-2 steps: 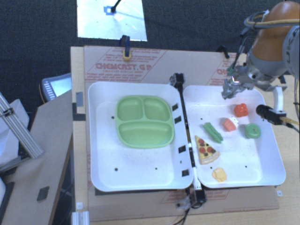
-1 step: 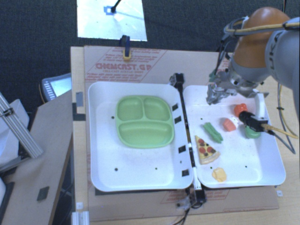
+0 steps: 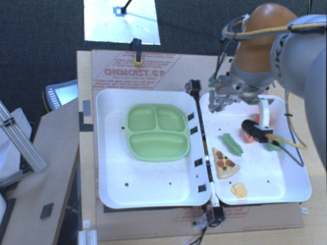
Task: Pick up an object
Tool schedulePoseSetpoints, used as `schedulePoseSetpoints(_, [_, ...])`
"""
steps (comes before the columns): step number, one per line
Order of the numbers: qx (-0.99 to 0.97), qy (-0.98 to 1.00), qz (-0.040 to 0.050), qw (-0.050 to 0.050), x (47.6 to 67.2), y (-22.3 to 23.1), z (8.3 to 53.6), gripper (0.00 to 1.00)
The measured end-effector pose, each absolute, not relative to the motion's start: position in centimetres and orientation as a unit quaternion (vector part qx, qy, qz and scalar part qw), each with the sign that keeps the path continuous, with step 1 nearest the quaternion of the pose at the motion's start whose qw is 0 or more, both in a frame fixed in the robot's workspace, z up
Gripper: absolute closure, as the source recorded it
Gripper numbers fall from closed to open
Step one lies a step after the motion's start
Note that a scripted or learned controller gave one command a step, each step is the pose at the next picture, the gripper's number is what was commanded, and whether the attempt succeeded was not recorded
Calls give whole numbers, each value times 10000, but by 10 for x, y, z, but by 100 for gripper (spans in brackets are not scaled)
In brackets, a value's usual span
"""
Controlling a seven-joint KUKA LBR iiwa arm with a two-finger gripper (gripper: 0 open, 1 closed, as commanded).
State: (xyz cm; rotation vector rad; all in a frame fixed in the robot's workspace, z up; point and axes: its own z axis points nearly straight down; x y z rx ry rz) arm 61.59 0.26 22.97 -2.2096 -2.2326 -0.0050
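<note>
While the tool hangs over the far corner of the right bin, its opening cannot be told.

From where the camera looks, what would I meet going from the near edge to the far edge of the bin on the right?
Yellow piece → pizza slice → green pod. The orange toy lies about level with the pod, so it is left out.
</note>
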Motion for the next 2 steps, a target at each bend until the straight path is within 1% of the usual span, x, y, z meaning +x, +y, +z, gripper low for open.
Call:
schedulePoseSetpoints(1, [-7035, -7107, -13, 3, 603, 54, 239, 100])
schedulePoseSetpoints(2, [-7035, -7107, -17, 2, 604, 109, 240, 100])
